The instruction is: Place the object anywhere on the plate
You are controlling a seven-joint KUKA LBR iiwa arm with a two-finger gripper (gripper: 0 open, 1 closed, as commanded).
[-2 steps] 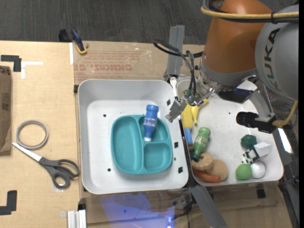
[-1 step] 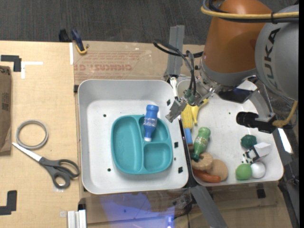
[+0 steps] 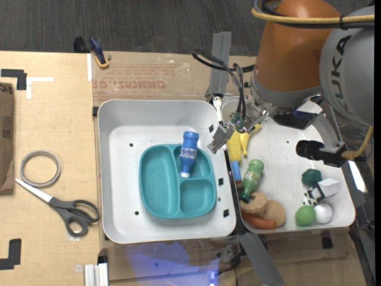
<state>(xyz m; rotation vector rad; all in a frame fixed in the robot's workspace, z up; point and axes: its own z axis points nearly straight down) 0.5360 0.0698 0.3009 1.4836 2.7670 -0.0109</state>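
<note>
The blue bottle lies on the teal plate, long axis near upright; left of the released pincer.

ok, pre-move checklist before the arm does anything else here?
1. Bottle on the plate: ok, the blue bottle lies across the teal plate's upper compartments.
2. Bottle free of the tool: ok, the tool sits apart, to the bottle's right near the bins' shared edge.
3. Tool fingers open or shut: cannot tell.
4. Plate inside the left bin: ok, it lies flat within the walls.
5. Bottle settled: cannot tell, it rests across a divider and might roll.
6. Right bin items under the arm: ok, the green bottle and corn lie inside the bin.
</note>
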